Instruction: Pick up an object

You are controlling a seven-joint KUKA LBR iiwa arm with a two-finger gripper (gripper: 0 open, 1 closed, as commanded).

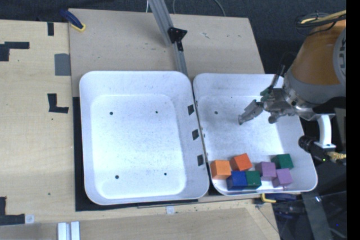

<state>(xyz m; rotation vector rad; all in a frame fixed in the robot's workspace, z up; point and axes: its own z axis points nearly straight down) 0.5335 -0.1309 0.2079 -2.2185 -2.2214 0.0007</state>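
From the overhead camera, you have the gripper (247, 116) hanging over the middle of the right bin (225, 87), its dark fingers pointing toward the divider between the two bins, and nothing sits between them. The angle is too slanted for you to judge whether they are spread or pressed together, so I cannot tell, and I cannot tell whether the tips touch the bin floor either. Everything worth picking lies below the gripper in this view, packed along the bin's near edge: two orange blocks (231, 165), a blue block (238, 179) touching a green block (253, 179), two purple blocks (276, 172), and a second green block (283, 161) off toward the arm's side. Your main risk is that crowding; I judge that fingers coming down among touching blocks could land on top of a neighbour or wedge two at once and lift neither. The rim just beyond the cluster could also block one finger. The left bin (90, 87) lies well away, past the divider.
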